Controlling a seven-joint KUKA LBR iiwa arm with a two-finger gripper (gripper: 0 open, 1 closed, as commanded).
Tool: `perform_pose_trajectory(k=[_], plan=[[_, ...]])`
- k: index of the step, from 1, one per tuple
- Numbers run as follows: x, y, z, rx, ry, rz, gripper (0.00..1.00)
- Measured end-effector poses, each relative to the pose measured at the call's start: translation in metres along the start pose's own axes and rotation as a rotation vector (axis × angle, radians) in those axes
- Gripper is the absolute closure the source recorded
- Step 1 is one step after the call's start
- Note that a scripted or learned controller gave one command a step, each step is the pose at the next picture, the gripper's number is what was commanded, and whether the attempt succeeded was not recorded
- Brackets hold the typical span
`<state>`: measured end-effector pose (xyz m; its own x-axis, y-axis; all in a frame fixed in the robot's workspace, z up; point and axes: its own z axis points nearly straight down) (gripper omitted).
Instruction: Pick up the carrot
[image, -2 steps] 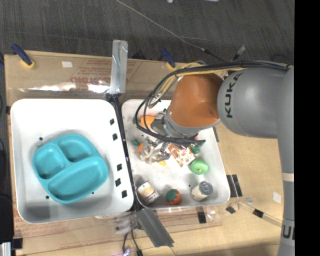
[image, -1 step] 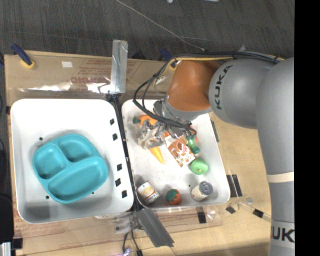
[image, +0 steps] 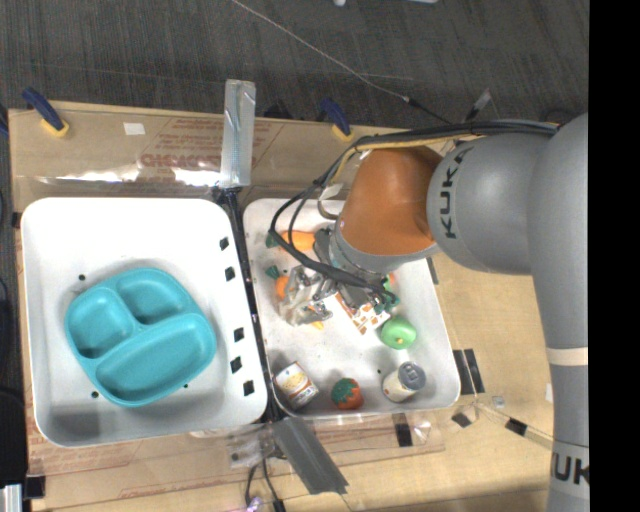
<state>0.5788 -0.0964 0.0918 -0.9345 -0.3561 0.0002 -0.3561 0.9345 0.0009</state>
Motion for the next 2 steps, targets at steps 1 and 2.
perform_pose_trajectory(k=[1, 2], plan=[[-0.002, 0.001, -0.011, 0.001, -0.002, -0.006, 1.00], [0.009, 0.079, -0.103, 0.004, -0.007, -0.180, 1.00]])
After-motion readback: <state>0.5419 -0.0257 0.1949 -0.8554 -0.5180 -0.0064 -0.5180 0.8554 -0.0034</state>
